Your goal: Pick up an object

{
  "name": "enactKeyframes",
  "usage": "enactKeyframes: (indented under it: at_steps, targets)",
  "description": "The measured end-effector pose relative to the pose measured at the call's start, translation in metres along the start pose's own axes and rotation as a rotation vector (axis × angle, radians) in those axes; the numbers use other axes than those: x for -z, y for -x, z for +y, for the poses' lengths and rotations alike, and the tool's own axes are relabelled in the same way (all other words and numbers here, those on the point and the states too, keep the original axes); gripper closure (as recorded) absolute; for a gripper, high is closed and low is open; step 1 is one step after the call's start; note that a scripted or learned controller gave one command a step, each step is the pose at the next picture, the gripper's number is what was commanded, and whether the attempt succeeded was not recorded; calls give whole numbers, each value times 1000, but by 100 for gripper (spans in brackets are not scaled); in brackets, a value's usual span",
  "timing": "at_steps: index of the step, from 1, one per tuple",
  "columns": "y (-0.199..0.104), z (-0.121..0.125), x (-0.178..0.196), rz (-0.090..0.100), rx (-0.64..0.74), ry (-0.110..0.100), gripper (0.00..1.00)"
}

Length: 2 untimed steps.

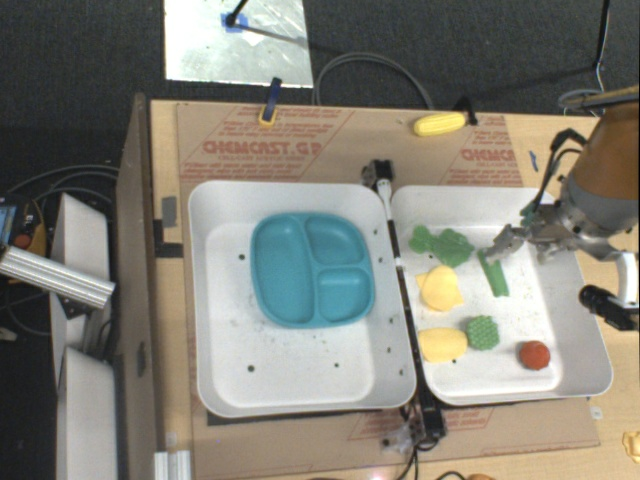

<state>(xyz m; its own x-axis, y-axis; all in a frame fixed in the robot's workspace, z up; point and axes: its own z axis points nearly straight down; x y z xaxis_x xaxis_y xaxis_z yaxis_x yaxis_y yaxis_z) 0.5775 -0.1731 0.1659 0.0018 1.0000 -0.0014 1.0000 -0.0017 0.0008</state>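
The right bin [580, 373] holds a green leafy piece [442, 244], a green stick [493, 274], a pale yellow lump [439, 288], a second yellow piece [442, 344], a knobbly green ball [483, 332] and a red ball [535, 355]. My gripper [512, 238] hangs over the upper right part of this bin, just above the stick's top end and to the right of the leafy piece. Nothing is seen between its fingers. The arm's orange band [612, 158] rises at the right edge.
In the left bin [220, 368] lies a blue divided plate [312, 269]. A yellow object [438, 123] rests on the cardboard behind the bins. The divider between the bins [398, 288] runs close to the yellow pieces.
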Motion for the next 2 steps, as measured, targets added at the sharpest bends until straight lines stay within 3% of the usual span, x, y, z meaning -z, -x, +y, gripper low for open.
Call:
enactKeyframes:
  at_steps: [1,2]
  targets:
    - [-2,-72,-85,3,0,-6,0]
    - [-37,-10,63,-2,12,17,0]
